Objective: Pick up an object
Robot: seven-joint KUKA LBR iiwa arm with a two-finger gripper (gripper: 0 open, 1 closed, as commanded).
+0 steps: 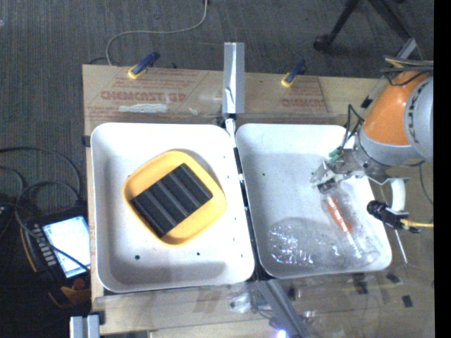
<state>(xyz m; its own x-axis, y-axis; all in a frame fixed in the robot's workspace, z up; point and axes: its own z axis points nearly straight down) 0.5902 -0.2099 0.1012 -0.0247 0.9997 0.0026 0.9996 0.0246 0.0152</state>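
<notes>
Arm's down in the right bin (pixel 282 136), gripper (pixel 329 177) at the clear plastic bottle's (pixel 345 224) 11 o'clock end. Can't tell its state. Next: close, lift.

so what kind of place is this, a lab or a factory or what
Most likely a robotics lab or test cell, not a production line. A robot arm reaches over two white bins on a makeshift bench held with clamps; there's carpet with loose cables and an office chair base.
</notes>
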